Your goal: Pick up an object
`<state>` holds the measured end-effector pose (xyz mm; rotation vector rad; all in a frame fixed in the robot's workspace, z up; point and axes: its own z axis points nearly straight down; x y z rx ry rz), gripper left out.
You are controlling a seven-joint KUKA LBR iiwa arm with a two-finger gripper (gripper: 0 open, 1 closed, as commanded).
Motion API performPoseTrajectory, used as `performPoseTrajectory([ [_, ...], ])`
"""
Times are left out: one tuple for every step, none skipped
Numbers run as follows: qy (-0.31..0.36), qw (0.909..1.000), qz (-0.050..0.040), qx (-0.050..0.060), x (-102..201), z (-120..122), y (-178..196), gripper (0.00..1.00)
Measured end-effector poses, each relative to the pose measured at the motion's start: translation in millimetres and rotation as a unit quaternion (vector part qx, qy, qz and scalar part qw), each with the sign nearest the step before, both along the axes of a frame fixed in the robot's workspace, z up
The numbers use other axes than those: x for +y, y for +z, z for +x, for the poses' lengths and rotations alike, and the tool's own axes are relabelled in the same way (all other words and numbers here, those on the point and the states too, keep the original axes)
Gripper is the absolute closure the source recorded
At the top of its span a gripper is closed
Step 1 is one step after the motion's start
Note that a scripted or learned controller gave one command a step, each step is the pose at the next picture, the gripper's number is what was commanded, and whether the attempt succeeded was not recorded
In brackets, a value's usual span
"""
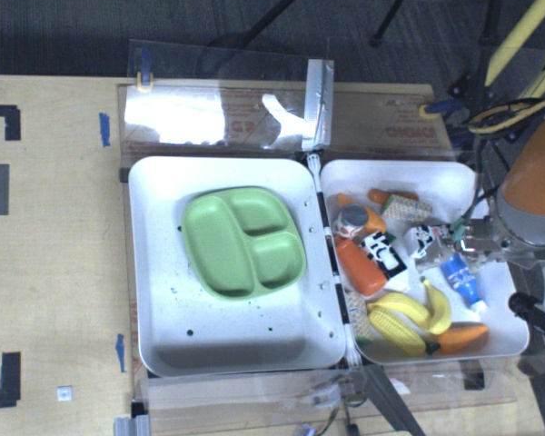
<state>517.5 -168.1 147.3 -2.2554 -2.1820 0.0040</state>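
The shallow white plastic bin on the left (154, 243) fills the middle of the frame and carries a pale green divided plastic tray (243, 241) lying flat at its centre, apparently as a spare place to set things down. The matching white bin at right (504, 339) holds the crowded pickable clutter: an orange bottle with a black-and-white label (361, 260), a yellow banana (416, 309), a small blue bottle (460, 281). The grey gripper (463, 239) hangs at the frame's right, just above the blue bottle; how its claw stands I cannot tell.
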Motion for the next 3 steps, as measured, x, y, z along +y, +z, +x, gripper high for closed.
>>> performPoseTrajectory([
  [-0.038,0.9993,0.0028,-0.002,-30.4,-1.8,-55.7,0.0],
  [-0.039,0.9992,0.0014,0.0,-32.3,-2.3,-49.1,1.0],
  [-0.058,0.9983,-0.0008,0.0,17.6,28.6,54.4,1.0],
])
